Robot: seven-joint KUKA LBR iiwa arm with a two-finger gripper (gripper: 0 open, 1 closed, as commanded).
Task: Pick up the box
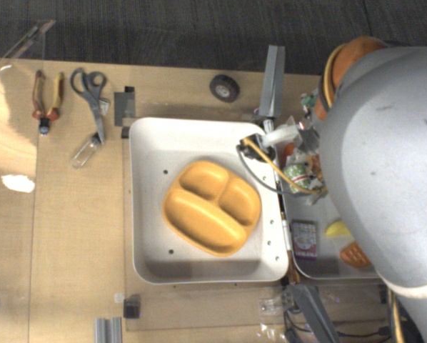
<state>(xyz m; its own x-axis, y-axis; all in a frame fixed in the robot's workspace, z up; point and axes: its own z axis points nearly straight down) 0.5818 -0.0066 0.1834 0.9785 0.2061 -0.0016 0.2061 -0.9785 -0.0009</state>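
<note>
Pincer (300,159) state: cannot be determined, since the grey arm (385,170) covers most of the assembly and a tangle of yellow and black cables (267,164) lies across what remains in sight; it sits over the rear left part of the right bin, and nothing can be seen held in it. Bins on the counter (71,249): two, side by side and touching along their inner walls. Left bin (146,191): one item, a large yellow-orange moulded piece (212,207) with three rounded lobes, lying near the middle of the floor, apart from every wall. Right bin (320,271): largely hidden under the arm. Visible contents: one box (304,238), small, flat, with a purple and white printed face, lying just beside the bin's left wall toward the near end; one small yellow item (336,229) near the box on its right; one orange item (352,256) partly under the arm; one green and white item (297,171) close under the pincer. The box is apart from the pincer. Outside the bins, on the left rear of the counter: one pair of red-handled pliers (46,100), one pair of grey scissors (92,100), and one dark round roll (224,88) behind the left bin.
</note>
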